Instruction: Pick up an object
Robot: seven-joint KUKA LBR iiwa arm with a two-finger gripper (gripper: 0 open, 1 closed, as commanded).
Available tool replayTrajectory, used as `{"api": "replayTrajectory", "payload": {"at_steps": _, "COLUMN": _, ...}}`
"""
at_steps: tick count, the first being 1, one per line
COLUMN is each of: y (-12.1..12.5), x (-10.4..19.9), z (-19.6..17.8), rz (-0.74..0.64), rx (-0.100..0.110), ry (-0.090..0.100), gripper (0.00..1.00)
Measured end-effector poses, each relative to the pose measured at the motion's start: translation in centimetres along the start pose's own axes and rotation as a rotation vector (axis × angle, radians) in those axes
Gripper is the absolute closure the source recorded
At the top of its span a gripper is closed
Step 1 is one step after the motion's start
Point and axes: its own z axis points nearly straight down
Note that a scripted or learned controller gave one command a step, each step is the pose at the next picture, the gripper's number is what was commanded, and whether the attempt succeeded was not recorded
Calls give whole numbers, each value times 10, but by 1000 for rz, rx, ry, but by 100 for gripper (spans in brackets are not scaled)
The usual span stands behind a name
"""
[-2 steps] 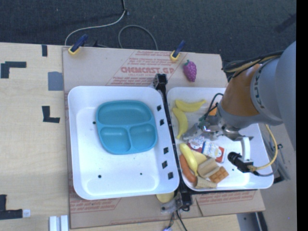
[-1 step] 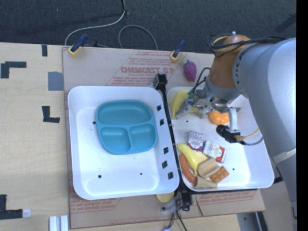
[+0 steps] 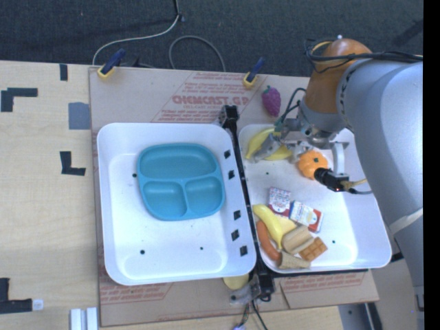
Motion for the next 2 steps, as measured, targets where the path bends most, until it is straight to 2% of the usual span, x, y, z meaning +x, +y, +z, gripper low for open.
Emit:
{"api": "replayTrajectory", "payload": {"at_steps": 1, "y": 1, "x": 21, "z": -22, "rz": -1, "rx": -16, "ry": -9, "gripper": 0}}
{"api": "replayTrajectory", "payload": {"at_steps": 2, "y": -2, "x": 21, "z": -29, "rz": -1, "rx": -2, "ry": -7, "gripper": 100}}
